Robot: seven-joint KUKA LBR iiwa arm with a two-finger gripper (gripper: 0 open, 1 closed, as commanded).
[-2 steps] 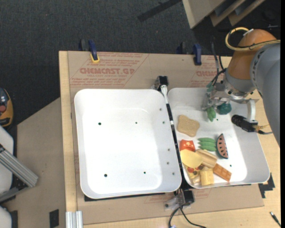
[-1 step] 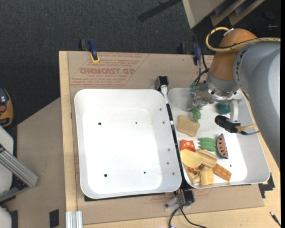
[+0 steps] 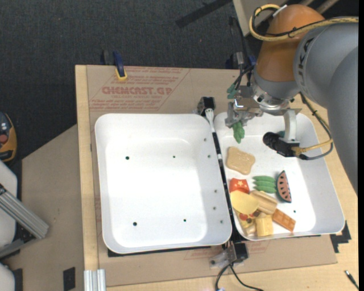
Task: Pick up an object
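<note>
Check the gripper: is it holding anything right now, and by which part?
Looks like yes: the gripper has a small green item pinched at its top end, the rest hanging below the fingers over the right bin. What the item is cannot be told.

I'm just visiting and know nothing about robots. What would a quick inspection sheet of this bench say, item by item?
Surface: brown board bench bearing two shallow white bins, the left bin and the right bin.
Job's things: in the right bin, a tan toast-shaped piece, a watermelon slice toy, a green pea pod toy and a heap of yellow and orange toy foods.
Clutter: a small blue clamp at the board's far edge.
Grippers: the tool sits over the right bin's far left corner, with a small green object at its tip; grasp unclear.
Cables: a yellow cable loops around the orange band.
Surroundings: dark carpet.
</note>
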